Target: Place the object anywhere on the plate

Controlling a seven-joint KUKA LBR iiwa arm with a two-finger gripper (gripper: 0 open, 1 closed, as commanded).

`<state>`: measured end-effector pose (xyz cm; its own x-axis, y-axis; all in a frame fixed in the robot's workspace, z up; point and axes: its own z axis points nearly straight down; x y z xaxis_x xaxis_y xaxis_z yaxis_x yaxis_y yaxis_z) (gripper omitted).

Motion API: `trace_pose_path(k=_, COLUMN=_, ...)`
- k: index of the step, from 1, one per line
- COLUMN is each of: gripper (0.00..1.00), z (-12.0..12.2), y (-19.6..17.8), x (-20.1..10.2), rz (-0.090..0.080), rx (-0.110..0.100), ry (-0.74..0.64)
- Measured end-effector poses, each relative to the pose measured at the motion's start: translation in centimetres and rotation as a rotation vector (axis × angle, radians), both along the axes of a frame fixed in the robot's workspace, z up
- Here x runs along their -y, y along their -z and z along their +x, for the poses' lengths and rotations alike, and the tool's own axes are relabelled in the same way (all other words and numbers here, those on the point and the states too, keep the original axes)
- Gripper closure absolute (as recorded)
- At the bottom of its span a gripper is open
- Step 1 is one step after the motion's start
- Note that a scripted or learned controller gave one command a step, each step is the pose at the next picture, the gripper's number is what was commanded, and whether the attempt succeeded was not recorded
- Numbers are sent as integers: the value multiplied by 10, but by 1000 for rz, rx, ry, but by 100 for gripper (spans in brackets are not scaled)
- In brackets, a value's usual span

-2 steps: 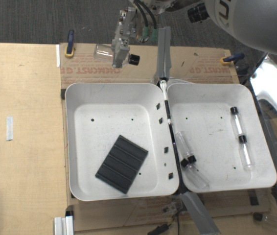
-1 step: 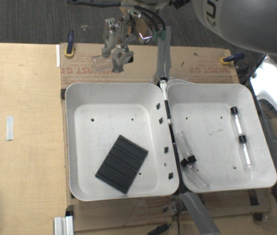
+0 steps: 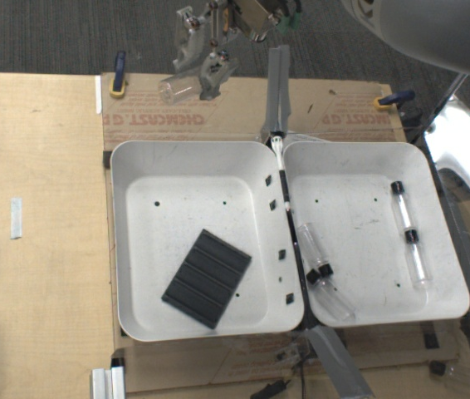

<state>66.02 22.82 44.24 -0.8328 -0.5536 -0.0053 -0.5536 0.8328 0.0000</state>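
The gripper (image 3: 204, 61) hangs high behind the bins and seems to grasp a clear tube (image 3: 177, 87), though the view is poor there. The dark ribbed plate (image 3: 208, 278) lies in the left bin (image 3: 135, 169). Placing the tube is not yet done.

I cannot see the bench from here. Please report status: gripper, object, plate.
Gripper up beyond the left bin, gripping a clear tube. Black ribbed plate flat in that bin, nothing on it. Path to it looks open.
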Motion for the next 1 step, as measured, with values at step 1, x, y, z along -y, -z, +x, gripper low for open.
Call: trace_pose_path(k=1, gripper=100, z=2, y=-9, x=2, rz=3, rx=3, ry=7)
